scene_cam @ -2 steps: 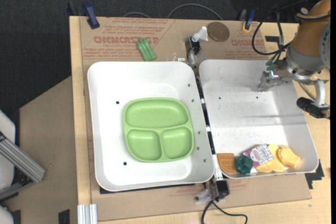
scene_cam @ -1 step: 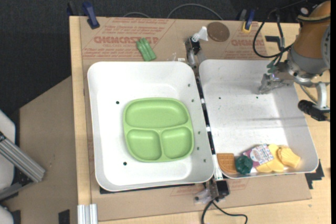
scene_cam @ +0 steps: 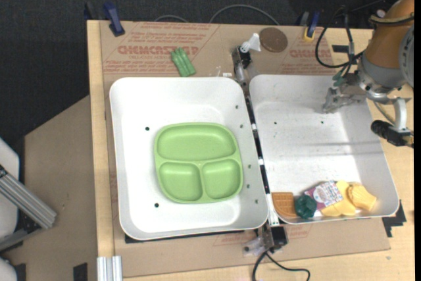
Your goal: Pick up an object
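Several small objects lie heaped in the front corner of the right bin (scene_cam: 316,141): an orange-brown block (scene_cam: 283,203), a dark green piece (scene_cam: 305,208), a pink and white packet (scene_cam: 327,193) and yellow pieces (scene_cam: 353,199). My gripper (scene_cam: 337,99) hangs over the far right part of that bin, well behind the heap and apart from it. I see nothing held in it. The grey arm with its orange band (scene_cam: 388,43) reaches in from the right.
A green divided plate (scene_cam: 197,162) lies in the left bin (scene_cam: 131,108). On the bench behind the bins are a green object (scene_cam: 183,63), a brown disc (scene_cam: 273,40) and blue clamps (scene_cam: 115,20). Black cables run along the back.
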{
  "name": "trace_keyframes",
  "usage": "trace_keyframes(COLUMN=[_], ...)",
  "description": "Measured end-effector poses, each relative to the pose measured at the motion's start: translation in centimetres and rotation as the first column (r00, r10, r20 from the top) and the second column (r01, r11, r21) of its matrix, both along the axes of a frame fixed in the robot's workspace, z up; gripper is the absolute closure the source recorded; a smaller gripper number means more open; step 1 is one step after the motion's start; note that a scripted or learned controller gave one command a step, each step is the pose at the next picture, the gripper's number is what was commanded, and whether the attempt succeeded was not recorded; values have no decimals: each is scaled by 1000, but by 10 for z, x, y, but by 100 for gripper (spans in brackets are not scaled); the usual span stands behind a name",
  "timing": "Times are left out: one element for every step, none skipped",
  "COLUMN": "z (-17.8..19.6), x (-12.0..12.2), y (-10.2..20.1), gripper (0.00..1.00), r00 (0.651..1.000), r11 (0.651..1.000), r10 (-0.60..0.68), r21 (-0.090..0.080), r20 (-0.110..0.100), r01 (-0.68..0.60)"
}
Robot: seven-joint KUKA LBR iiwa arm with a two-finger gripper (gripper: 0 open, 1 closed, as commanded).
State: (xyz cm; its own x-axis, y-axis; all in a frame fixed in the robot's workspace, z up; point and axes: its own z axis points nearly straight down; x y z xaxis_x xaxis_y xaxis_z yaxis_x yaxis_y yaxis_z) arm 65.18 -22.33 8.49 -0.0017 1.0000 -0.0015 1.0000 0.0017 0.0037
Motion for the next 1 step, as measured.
trace_keyframes(z=[11], x=[1], y=[0], gripper=[100], r00=[1000], r11=[1000], r10=[1], r21=[-2], r20=[3], r01=[-1])
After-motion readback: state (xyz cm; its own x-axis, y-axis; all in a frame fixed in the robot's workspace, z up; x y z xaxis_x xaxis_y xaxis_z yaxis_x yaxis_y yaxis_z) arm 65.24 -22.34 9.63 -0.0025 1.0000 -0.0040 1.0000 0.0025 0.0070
